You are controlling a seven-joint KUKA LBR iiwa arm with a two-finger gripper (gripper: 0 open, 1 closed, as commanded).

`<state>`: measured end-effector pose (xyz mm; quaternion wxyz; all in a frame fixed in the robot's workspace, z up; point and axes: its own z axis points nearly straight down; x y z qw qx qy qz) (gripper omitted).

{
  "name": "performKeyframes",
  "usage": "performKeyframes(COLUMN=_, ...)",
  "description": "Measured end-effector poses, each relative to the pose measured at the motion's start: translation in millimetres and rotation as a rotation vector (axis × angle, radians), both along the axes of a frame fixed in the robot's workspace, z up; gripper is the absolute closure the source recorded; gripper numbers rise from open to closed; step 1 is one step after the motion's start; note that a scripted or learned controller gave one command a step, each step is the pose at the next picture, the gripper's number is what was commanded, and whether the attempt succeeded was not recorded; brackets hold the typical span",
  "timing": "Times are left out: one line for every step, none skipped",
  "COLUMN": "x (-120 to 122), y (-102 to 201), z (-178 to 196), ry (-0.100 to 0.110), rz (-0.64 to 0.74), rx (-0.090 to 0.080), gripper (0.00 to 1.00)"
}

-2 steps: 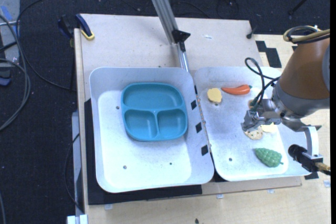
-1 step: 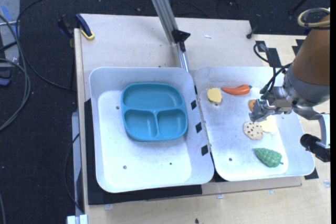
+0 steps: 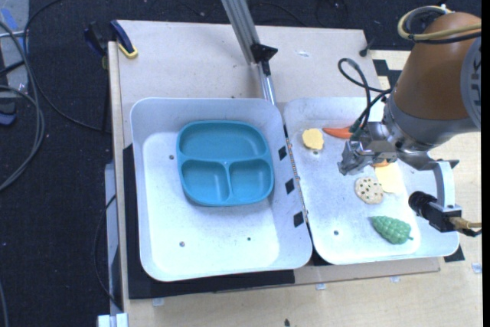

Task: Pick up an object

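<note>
The right bin (image 3: 329,203) holds several small items: a yellow round piece (image 3: 312,138), an orange carrot-like piece (image 3: 337,132), a chocolate-chip cookie (image 3: 369,190), a pale yellow wedge (image 3: 390,178) and a green bumpy item (image 3: 392,229). My gripper (image 3: 357,158) hangs over the middle of this bin, just left of the wedge and above the cookie. The carrot's right end runs under the gripper body. I see nothing held between its fingers.
A blue divided plate (image 3: 225,162) lies in the left bin (image 3: 161,233). A slanted metal pole (image 3: 237,8) crosses the bench behind the bins. Cables loop near the wrist at the right bin's far side.
</note>
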<state>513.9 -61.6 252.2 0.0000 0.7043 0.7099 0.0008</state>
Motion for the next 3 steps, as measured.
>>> performKeyframes(x=14, y=57, z=3, ry=0.0, rz=0.001, rx=0.001, gripper=1.0)
performKeyframes(x=34, y=105, z=-14, ry=0.001, rz=-0.001, rx=-0.001, gripper=1.0)
performKeyframes(x=55, y=158, z=-26, ry=0.0, rz=0.0, rx=0.0, gripper=1.0)
